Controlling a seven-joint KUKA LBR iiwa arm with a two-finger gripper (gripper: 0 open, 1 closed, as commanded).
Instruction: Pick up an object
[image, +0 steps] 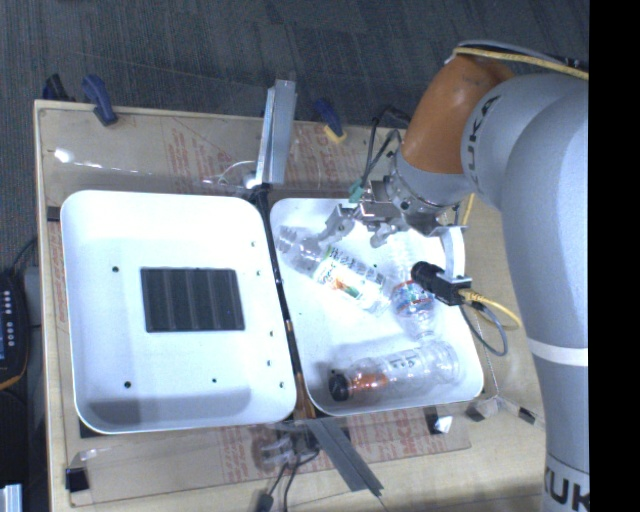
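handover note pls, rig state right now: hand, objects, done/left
Hand: low over the far end of the right bin, just above the bottles; whether it is open or shut cannot be read, and nothing is visibly in it.
Objects, all in the right bin: a clear bottle with a white printed label lying diagonally below the hand; a small crumpled bottle with a blue label beside it; a large clear bottle with a dark cap lying along the near wall.
Left bin: only a dark grille in its floor.
Done: arm in over the objects.
Left: grasp one and lift.
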